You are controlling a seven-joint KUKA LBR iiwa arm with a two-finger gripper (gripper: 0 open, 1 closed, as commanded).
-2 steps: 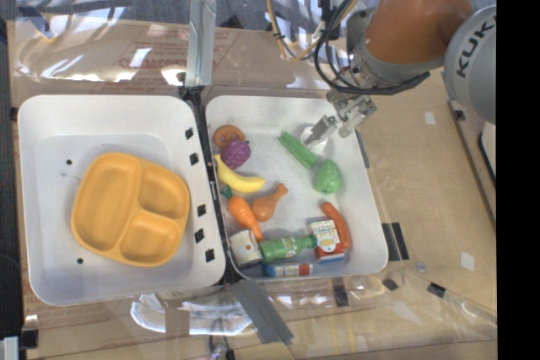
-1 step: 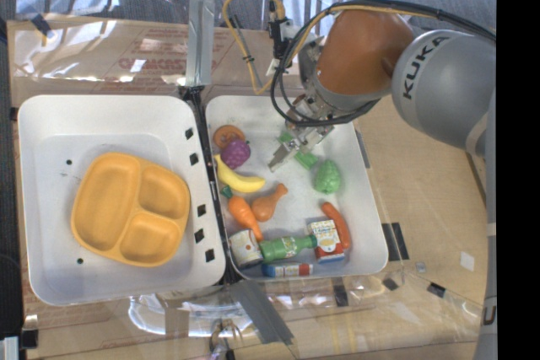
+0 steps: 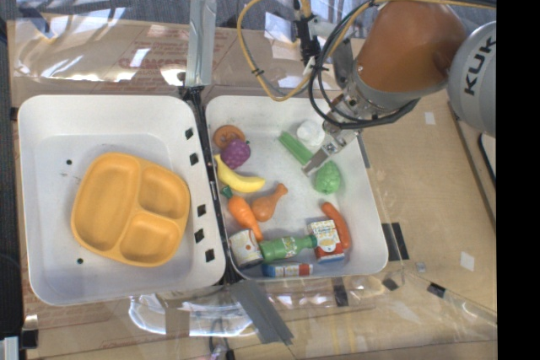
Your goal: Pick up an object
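The right bin holds several toy foods. Among them are a green leafy ball, a green stick, a white piece, a banana, purple grapes and a brown drumstick. My gripper hangs low over the bin's upper right part, just above the green ball and right of the green stick. Nothing shows held in it. The orange-banded wrist covers the bin's far right corner.
A carrot, a red sausage, a green bottle and small cartons crowd the right bin's near side. The left bin holds a yellow divided plate. Yellow and black cables loop behind the bins.
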